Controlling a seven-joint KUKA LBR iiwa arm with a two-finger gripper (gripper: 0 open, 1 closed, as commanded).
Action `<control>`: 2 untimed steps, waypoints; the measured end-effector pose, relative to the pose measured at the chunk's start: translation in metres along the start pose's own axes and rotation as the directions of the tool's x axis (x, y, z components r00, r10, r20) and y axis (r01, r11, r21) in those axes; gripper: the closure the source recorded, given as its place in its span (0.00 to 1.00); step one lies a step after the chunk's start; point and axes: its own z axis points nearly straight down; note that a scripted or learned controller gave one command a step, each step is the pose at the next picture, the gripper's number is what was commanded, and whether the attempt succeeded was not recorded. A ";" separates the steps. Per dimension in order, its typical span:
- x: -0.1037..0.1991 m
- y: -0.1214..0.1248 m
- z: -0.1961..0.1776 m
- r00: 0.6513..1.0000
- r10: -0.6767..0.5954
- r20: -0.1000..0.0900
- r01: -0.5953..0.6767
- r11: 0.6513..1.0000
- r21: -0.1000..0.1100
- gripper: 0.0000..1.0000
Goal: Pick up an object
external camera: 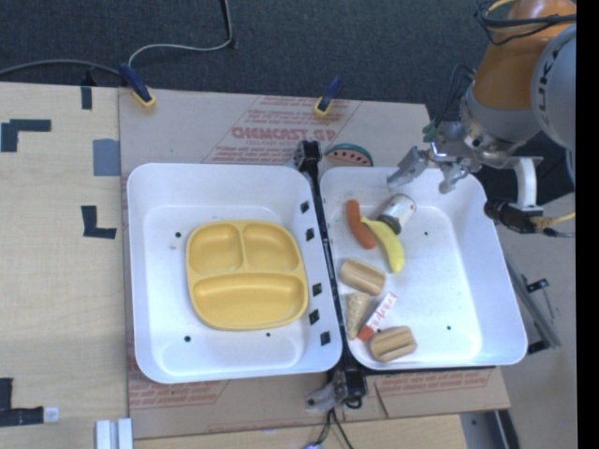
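Over right bin [468, 279] | end effector [430, 171] spread wide, holding nothing | banana [388, 244] just below-left

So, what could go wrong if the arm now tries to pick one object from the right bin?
1. The yellow banana, orange carrot-like stick and small dark-capped white bottle lie touching, so the hand may catch two or push them apart.
2. The hand hovers over the far rim of the right white bin and could strike it while descending.
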 end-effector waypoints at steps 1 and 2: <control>0.029 -0.042 0.127 1.000 0.001 -0.001 -0.001 1.000 0.004 0.00; 0.029 -0.041 0.117 1.000 0.001 -0.001 -0.001 1.000 0.002 1.00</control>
